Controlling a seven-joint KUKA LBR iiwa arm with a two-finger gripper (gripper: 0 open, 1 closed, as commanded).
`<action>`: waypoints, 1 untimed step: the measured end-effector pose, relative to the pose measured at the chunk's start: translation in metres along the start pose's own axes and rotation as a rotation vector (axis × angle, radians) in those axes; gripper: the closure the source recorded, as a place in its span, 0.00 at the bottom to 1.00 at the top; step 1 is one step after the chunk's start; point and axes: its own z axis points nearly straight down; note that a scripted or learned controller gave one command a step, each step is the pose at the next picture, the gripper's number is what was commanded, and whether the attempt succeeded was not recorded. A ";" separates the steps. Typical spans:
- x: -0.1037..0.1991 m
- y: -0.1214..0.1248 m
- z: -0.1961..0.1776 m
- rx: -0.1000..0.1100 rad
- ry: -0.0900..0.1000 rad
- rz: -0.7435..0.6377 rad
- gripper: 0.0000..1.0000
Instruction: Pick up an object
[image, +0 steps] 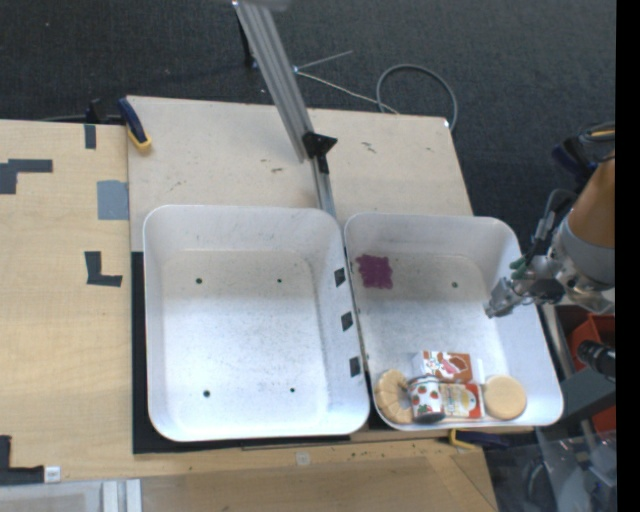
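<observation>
I see the arm coming in from the right, orange band at the frame edge, with the gripper hanging over the right rim of the right bin. The gripper is small and dark against the bin wall from here; nothing shows between its tips, and I cannot tell how it is set. The objects lie clustered along the near wall of the right bin: a tan round cookie at the left end, a red-and-white can just beside it, a red-and-white packet behind the can, and a second round cookie at the right end, near the corner. The can and packet overlap or touch; I can't separate them cleanly. A small purple patch sits apart, up toward the far left of the same bin. The gripper is well apart from the cluster, above and to its right. The left bin sits flush beside the right one, with a metal post slanting in from the top toward the seam between them.
</observation>
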 end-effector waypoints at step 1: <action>0.043 0.012 -0.006 -0.001 0.001 -0.005 1.00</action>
